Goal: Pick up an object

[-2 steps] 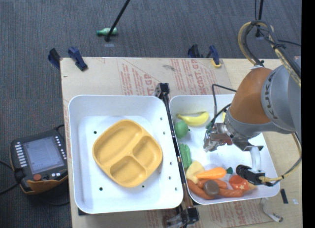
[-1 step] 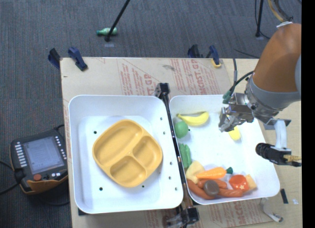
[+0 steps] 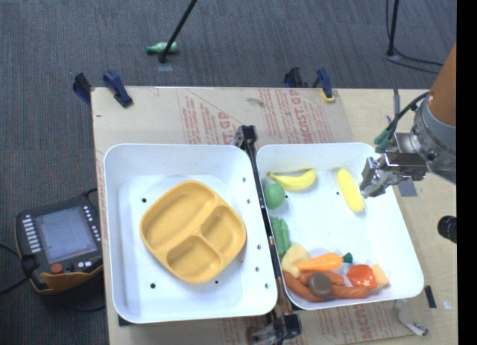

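Gripper (image 3: 375, 180) hangs over the right edge of the right bin (image 3: 395, 239), reaching in from the right on the grey arm (image 3: 436, 138). Whether it is parted or closed cannot be told from this slant, and nothing shows between its tips. It sits just beside the upright yellow corn (image 3: 350, 189), which lies to its left on the bin floor; contact between them cannot be told.

Further left in the same bin lies a banana (image 3: 294, 179), with a green ball (image 3: 273, 195) below it against the left wall and a green pod (image 3: 281, 235) lower still. Along the near wall is a heap: a cheese wedge (image 3: 295, 257), a carrot (image 3: 320, 263), a tomato (image 3: 361, 276), sausages (image 3: 302, 287) and a brown round piece (image 3: 320, 284).

Left bin (image 3: 123, 187) holds a yellow divided plate (image 3: 192, 230), lying flat.
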Tool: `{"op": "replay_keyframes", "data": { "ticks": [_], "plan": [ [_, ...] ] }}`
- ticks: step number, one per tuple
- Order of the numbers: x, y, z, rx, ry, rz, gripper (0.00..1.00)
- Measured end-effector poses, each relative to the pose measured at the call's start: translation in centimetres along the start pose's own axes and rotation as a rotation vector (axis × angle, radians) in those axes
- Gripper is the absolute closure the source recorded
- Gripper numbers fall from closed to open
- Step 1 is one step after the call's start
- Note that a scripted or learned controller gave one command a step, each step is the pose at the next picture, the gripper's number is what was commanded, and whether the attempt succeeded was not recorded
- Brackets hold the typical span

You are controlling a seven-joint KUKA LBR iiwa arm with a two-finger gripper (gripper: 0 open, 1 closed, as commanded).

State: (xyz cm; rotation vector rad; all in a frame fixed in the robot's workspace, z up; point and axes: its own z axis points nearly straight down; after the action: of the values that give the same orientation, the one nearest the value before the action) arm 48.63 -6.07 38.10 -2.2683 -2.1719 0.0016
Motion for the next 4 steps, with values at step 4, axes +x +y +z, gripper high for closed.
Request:
{"op": "replay_keyframes", "data": {
  "ticks": [4],
  "plan": [
    [0.3, 0.2, -3.7, 0.012, -0.001, -0.023, 1.00]
  ]
}}
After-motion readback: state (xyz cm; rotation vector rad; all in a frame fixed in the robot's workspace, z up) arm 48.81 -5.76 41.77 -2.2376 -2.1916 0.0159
